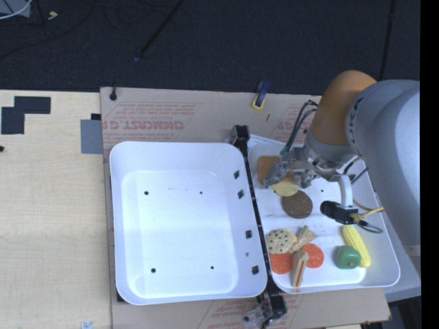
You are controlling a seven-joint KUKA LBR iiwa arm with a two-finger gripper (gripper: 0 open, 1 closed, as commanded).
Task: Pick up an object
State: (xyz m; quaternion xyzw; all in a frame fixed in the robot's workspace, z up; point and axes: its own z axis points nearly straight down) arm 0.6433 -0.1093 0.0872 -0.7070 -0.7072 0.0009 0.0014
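My gripper (288,177) is low in the far left part of the right bin (387,269). It hangs just over a yellow piece (285,189) and beside an orange-brown slab (267,168). A dark brown round patty (298,205) lies right in front of it. Nearer the front are a speckled cracker (278,240), a tan piece (304,236), two red slices (314,255), a brown stick-shaped piece (299,267), a corn cob (356,244) and a green pepper (348,258). Nothing shows as held.
The left bin (123,184) stands beside the right one, its wall close to the gripper's left. The grey arm (387,156) covers the right bin's far right corner. A blue and yellow clip (260,96) lies on the board behind the bins.
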